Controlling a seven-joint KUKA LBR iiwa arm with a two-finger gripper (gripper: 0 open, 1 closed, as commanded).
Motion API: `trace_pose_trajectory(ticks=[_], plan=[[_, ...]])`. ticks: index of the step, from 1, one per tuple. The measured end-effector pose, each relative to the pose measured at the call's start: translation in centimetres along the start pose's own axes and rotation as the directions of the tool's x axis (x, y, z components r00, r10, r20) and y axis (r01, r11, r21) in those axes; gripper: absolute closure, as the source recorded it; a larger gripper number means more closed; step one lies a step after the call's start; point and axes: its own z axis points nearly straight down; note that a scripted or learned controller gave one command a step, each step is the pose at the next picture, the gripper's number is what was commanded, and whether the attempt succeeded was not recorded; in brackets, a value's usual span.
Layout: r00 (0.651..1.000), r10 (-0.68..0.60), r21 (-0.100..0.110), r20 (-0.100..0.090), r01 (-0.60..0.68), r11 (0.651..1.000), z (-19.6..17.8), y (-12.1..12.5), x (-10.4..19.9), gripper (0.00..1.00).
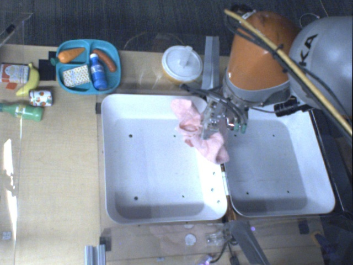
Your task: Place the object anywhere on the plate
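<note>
The pincer [212, 127] hangs over the pink cloth [199, 128], low at the upper right of the left bin [160, 203], but its fingers blur into the folds and the metal clutter of the wrist, so whether they are spread or pressed together cannot be told, nor whether any cloth lies between them. The orange band [258, 51] and grey arm [322, 54] cover the upper part of the right bin [287, 197] and cut off its far rim.

The cloth lies crumpled in the left bin's upper right corner, its lower end trailing down to the wall shared with the right bin; whether it drapes over that wall is hard to make out. The rest of the left bin's floor, leftward and toward the near rim, is bare white, as is the near half of the right bin.

Left of the cloth and beyond the left bin's far rim, on the tabletop [49, 175], sits a blue divided plate [113, 57] holding toy food. A white lidded cup [182, 63] stands just beyond the rim, above the cloth. Small toy items [27, 93] lie at the tabletop's far left edge, partly cut off.
</note>
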Motion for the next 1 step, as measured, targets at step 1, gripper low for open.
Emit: trace_pose_trajectory(ticks=[1], plan=[[0.989, -0.146, 0.0, -0.001, 0.146, 0.989, 0.96, 3.41, 2.61, 1.0]])
